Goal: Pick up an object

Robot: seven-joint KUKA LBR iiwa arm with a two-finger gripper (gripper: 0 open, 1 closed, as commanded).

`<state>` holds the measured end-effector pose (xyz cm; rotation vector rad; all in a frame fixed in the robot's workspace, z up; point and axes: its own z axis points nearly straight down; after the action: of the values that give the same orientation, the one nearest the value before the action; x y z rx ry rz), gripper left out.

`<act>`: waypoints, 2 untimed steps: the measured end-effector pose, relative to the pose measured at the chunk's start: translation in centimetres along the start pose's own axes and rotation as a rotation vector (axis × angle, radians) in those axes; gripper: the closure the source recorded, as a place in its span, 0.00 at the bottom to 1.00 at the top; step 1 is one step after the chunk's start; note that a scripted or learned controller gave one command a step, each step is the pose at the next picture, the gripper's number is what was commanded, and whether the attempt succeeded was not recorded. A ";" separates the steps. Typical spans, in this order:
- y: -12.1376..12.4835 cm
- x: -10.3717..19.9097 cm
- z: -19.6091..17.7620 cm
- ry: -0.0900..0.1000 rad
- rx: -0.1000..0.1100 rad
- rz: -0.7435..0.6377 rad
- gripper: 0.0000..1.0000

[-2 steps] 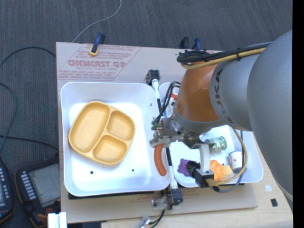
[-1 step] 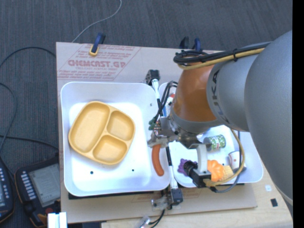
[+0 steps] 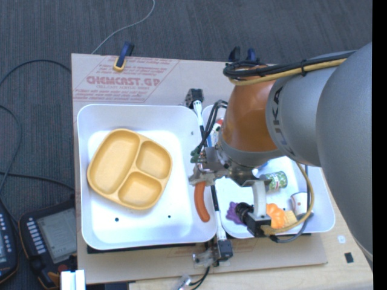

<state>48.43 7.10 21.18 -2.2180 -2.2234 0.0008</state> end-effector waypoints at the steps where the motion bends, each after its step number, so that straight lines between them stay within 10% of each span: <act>1: 0.1 0.0 -1.0 0.000 0.000 -0.001 1.00; 2: 0.0 -0.1 0.3 -0.002 0.000 0.002 1.00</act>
<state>48.38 6.97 20.90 -2.2213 -2.2217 0.0025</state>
